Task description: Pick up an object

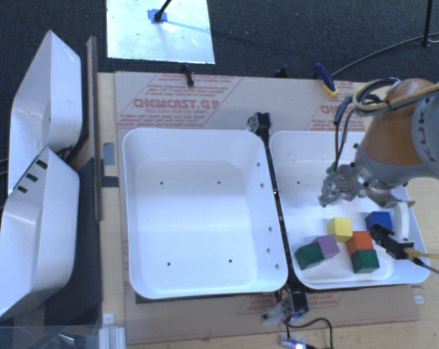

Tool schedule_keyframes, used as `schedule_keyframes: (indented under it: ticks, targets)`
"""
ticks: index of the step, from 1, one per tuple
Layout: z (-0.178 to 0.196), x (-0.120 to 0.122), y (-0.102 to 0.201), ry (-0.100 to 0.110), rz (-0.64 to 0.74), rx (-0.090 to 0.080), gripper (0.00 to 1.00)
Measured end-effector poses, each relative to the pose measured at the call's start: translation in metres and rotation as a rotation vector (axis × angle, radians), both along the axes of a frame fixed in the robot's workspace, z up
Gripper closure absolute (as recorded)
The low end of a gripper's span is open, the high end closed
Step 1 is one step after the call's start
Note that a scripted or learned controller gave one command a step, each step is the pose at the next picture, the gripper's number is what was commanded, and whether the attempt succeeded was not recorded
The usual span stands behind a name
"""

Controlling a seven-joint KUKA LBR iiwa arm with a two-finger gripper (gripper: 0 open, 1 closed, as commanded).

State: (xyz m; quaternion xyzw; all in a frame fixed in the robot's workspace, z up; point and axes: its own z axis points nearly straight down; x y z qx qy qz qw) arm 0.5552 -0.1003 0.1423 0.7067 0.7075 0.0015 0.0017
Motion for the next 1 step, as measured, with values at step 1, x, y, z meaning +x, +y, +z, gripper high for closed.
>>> schedule_keyframes:
  ticks: [1]
  targets:
    - [0.0448,-0.0056,-0.0003,0.0,-0.001,0.0,1.0]
